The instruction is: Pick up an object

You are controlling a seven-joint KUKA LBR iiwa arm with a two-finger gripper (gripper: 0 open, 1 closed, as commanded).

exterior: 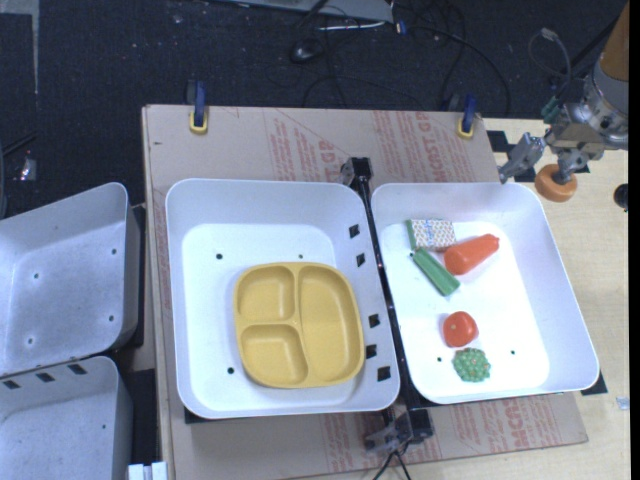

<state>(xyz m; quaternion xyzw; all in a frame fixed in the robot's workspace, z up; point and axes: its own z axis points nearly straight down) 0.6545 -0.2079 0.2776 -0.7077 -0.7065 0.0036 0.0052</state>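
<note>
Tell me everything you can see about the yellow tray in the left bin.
The yellow tray is a rounded rectangular plate that looks like matte plastic, divided by raised ridges into three compartments: one long one on the right and two smaller ones stacked on the left. It lies flat and right side up on the floor of the left bin, turned slightly off square, toward the bin's near half. All three compartments hold nothing, and only the bin floor touches it.

The right bin (560, 298) holds a speckled block (432, 233), a green stick (436, 271) touching an orange carrot (471, 253), a red tomato (460, 328) and green broccoli (471, 365) just below.
</note>
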